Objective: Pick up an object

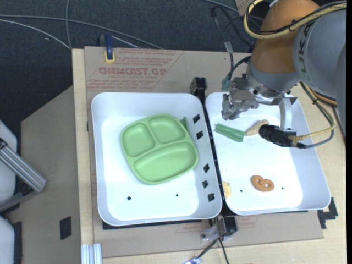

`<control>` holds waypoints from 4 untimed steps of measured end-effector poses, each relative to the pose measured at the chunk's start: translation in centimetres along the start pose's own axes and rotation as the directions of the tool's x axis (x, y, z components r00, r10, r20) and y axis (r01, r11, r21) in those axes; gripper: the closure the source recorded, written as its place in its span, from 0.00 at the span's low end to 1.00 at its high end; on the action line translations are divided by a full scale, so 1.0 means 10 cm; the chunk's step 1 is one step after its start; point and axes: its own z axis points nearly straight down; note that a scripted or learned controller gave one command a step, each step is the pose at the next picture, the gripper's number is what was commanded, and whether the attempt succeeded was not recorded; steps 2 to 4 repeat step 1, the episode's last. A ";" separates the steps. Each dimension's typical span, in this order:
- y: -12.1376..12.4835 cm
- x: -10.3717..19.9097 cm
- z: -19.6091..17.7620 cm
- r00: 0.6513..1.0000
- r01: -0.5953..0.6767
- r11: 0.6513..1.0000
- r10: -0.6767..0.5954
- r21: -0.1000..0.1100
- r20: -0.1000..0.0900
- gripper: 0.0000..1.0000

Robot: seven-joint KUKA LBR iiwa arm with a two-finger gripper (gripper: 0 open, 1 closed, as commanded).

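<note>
the task was judged to be at an early stage, with the pick itself not yet made. the end effector was seen low over the far left corner of the right bin, and nothing could be made out gripped in it; whether it was open or closed could not be told from this slanted view. a green stick was seen lying flat on the bin floor just beside the end effector, on the near side of it, and was taken as the likeliest target. a small pale piece lay close by the stick's right end. a pretzel-shaped piece was seen well apart from them, nearer the front of the same bin, and a tiny yellow piece was seen at that bin's left wall. in the left bin a green divided plate lay flat and untouched. both bins were carried side by side on the counter. every object appeared to rest on a bin floor, so what was left was judged to be nearly everything: alignment over one object, closing on it, and lifting it clear.
</note>
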 end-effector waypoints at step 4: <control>0.19 0.54 -0.09 1.000 -0.001 1.000 0.001 -0.002 0.000 1.00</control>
